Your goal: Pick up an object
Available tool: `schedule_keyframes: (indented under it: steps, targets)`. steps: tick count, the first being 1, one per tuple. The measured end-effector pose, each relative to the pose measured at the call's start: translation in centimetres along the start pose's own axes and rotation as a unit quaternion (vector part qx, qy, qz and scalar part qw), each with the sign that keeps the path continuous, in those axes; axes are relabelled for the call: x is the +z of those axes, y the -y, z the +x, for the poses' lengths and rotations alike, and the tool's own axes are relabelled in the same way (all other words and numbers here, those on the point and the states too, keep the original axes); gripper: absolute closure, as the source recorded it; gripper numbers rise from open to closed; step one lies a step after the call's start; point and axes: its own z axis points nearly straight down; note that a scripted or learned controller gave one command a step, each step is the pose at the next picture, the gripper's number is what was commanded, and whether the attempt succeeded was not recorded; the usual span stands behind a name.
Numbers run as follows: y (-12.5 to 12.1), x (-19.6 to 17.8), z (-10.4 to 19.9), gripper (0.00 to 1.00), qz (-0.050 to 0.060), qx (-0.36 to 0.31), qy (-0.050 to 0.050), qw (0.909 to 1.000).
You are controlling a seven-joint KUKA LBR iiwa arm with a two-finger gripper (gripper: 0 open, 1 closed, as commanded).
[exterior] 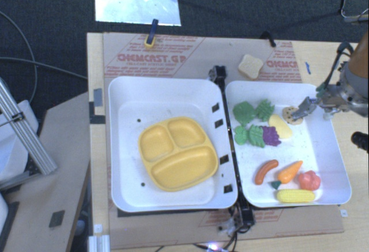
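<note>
Bench surface: brown board bearing two white bins. Left bin contains a yellow divided plate. Right bin contains toy food: greens, purple grapes, sausage, carrot, tomato, corn. Gripper sits at a round cookie beside a yellow piece; finger state cannot be determined.

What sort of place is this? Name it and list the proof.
Probably a robot lab test bench: two white bins side by side, toy food like the plastic corn and a yellow divided tray, with loose cables over dark carpet.
</note>
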Motion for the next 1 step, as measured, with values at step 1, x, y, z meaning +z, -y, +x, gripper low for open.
schedule_keyframes:
  steps: [1]
  targets:
    - [7.72, 10.03, -0.75, 0.0, 0.007, 0.003, -0.002, 1.0]
